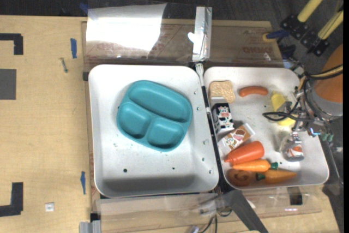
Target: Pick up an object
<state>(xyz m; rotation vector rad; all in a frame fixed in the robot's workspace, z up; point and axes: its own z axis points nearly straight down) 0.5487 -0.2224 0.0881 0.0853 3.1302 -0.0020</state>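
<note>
**Two bins, one teal tray, a heap of toy food**

The left bin (103, 117) holds a teal divided tray (154, 113), lying near its middle. In the right bin (319, 172) sit a slice of toast (221, 90) and a sausage (253, 91) toward the upper edge, a yellow piece (279, 101) beside them, and carrots (248, 153) toward the lower edge. The arm's gripper (294, 147) hangs low over the bin's right part, cables trailing above it.
</note>
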